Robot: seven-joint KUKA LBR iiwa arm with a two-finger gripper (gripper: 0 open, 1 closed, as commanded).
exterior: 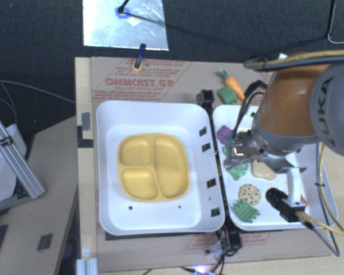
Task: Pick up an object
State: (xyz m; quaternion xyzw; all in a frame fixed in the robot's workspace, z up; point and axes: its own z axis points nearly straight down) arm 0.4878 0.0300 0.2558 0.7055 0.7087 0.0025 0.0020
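At the bench's near edge the cardboard sheet (143,82) carries my two bins; dark floor lies beyond; the left bin (109,153) holds a yellow divided tray (153,167); the right bin (327,202) holds a cookie (249,194), a green toy (246,212), a purple piece (224,133); my gripper (236,153) hangs over that bin's left edge; I cannot tell how it stands.
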